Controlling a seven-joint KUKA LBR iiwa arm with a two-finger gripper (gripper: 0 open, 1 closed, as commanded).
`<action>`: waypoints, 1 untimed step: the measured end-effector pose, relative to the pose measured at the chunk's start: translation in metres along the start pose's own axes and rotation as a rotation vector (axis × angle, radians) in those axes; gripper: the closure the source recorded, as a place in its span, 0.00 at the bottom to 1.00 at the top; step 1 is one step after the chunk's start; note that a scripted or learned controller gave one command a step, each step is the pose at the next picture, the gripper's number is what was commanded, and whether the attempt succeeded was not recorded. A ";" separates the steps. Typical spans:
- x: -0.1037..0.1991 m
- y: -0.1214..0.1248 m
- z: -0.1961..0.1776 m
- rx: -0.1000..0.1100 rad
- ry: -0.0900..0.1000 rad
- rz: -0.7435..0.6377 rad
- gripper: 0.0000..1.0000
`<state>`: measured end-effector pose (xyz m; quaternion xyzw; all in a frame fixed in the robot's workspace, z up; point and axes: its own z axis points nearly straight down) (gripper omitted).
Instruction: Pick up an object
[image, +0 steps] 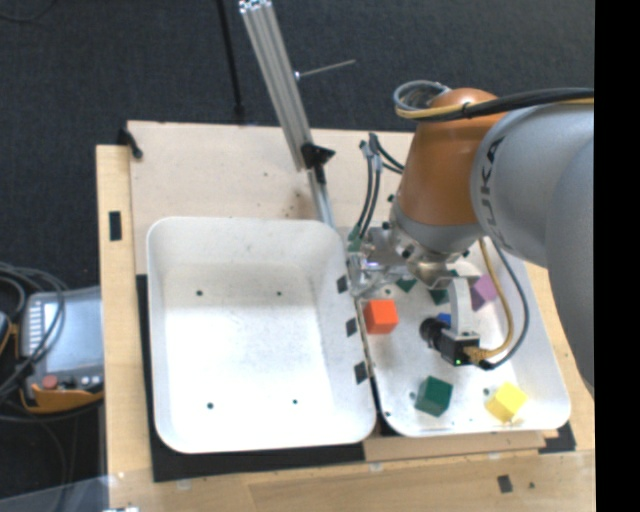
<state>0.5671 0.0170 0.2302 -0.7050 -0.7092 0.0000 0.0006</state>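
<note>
My gripper (378, 268) hangs low over the far left part of the right bin (545, 375), under the grey and orange wrist. An orange cube (380, 316) lies just in front of it, close to the wall between the bins. Whether the gripper touches the cube is unclear. Farther forward in the same bin lie a dark green cube (434, 395) and a yellow cube (506, 402). A purple block (484, 291) and a small blue piece (445, 320) sit partly hidden beside the arm.
The left bin (160, 300) stands beside the right one, sharing a raised wall. A slanted aluminium post (285, 90) rises behind the bins. A black cable fitting (452, 345) with a green light hangs off the arm over the right bin.
</note>
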 end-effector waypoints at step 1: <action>0.054 -0.017 -0.009 -0.001 0.002 -0.003 1.00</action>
